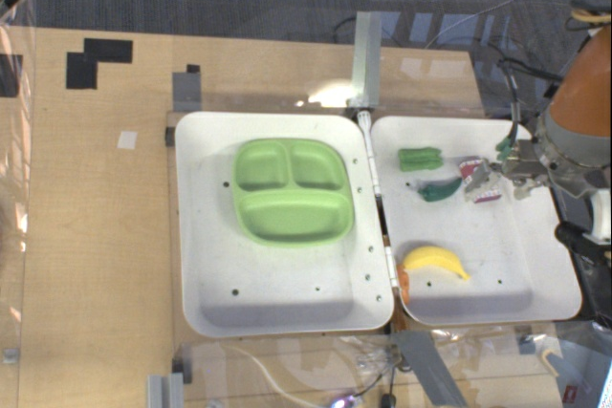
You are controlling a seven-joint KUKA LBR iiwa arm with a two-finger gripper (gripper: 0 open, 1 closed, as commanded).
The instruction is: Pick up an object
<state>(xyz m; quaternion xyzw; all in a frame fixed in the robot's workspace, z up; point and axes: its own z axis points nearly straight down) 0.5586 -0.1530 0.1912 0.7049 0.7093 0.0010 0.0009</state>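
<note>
The right bin [535, 291] holds a yellow banana [435, 262] near its front left, with a small orange item [404, 283] tucked against the bin wall beside it. Toward the back lie a light green block [419, 158] and a dark green curved piece [440, 191]. A small red and white packet [481, 183] rests right of those. My gripper [516, 169] reaches in from the right and hangs just beside the packet, at its right edge. Whether it touches the packet is unclear.
A green divided plate [292, 190] sits in the middle of the left bin [210, 291]. A raised divider [376, 196] runs between the two bins. The arm's orange band [585, 91] and grey wrist overhang the right bin's far right side.
</note>
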